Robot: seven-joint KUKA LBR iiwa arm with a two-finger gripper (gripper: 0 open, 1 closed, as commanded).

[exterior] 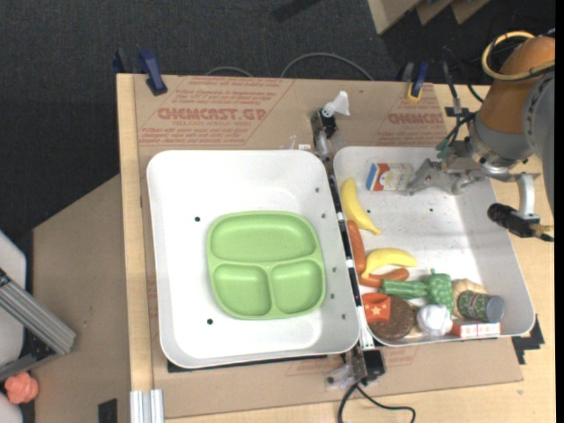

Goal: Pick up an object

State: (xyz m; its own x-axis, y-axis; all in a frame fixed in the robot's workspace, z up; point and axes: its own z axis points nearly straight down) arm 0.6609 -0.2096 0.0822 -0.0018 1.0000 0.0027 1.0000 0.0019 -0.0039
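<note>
Camera view: gripper [421, 177] low in right bin [493, 236] beside small carton [381, 176]; grip state indiscernible, fingertips blurred.

Grey arm [529, 122] with orange band [522, 67], metallic gripper [421, 179].

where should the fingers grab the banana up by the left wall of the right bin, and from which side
Grip the upper banana across its middle, coming straight down from above. It lies flat with its length running up and down the bin, bare floor on its right, but the right bin's left wall sits close on its other side. Closing across the narrow width there probably fits best; the lower tip nears the orange carrot-like piece.
</note>
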